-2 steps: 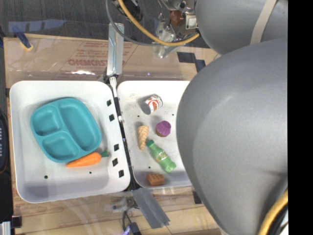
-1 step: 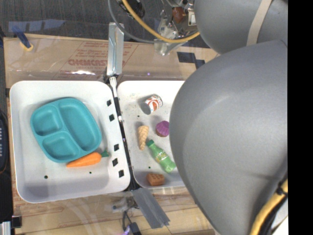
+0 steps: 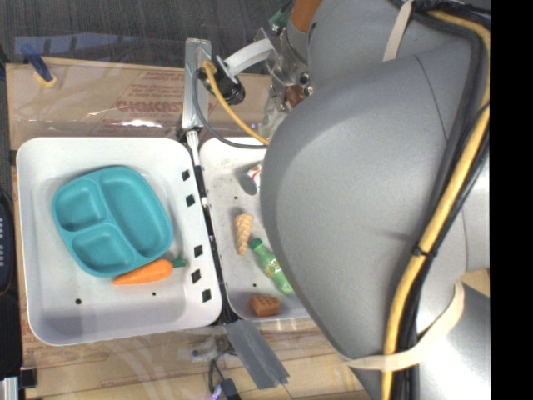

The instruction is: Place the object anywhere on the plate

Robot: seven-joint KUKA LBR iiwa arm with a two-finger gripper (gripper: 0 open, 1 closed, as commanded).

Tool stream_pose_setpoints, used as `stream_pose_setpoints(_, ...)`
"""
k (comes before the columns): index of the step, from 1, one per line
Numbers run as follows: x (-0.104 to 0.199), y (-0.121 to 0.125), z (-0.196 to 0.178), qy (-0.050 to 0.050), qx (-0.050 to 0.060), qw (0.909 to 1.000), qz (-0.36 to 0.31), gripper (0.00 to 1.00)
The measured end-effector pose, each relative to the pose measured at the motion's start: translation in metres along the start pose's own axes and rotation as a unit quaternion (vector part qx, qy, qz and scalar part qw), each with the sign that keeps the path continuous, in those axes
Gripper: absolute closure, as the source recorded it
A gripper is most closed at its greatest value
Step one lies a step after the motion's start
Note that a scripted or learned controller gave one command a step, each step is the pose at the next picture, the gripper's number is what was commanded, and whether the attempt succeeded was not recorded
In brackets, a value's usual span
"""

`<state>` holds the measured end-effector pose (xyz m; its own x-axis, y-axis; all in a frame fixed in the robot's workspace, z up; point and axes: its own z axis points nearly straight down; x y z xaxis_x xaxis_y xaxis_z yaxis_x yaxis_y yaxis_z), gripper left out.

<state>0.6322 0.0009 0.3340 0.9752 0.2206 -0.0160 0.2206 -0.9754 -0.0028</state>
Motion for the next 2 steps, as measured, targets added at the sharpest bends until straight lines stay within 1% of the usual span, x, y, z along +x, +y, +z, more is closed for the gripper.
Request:
stream_pose_setpoints(1,-0.0235,0.0157,0.0283,0.002,0.0,0.9999,-0.017,1.0)
stream_pose_setpoints(2,-0.022,0.0115,0.0197,-0.001,0.001,0.9997,-0.023,1.0)
